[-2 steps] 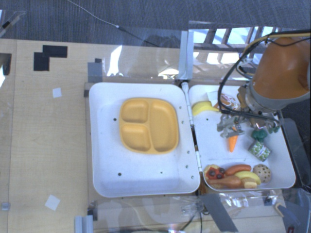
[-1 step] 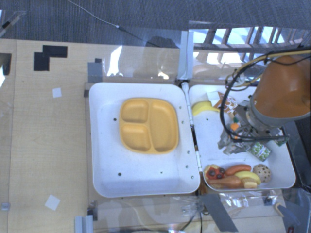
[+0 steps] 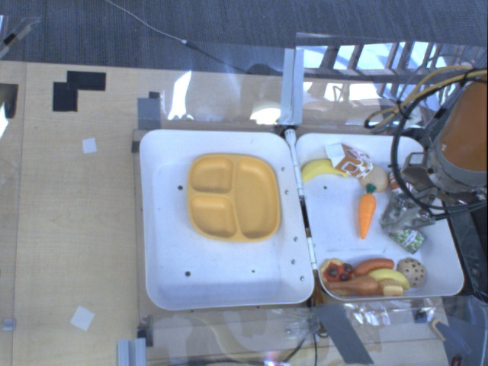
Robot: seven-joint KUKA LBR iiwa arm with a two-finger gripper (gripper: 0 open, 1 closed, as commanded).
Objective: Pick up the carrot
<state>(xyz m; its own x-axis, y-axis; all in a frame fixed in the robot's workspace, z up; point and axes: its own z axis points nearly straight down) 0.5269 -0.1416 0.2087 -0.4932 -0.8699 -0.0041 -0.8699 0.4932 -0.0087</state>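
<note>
Nearest the camera in the right bin (image 3: 450, 284), just below the carrot (image 3: 367, 213), sat a cluster of toy food (image 3: 364, 276). The carrot itself lay flat mid-bin, green top pointing away, apparently light, rigid, smooth plastic; best taken across its thicker upper body. Right of the carrot hung the gripper (image 3: 402, 221), its opening not discernible and nothing visibly held; beyond the carrot lay a banana (image 3: 322, 170).

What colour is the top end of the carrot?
Green, above an orange body, on the carrot in the camera view.
</note>
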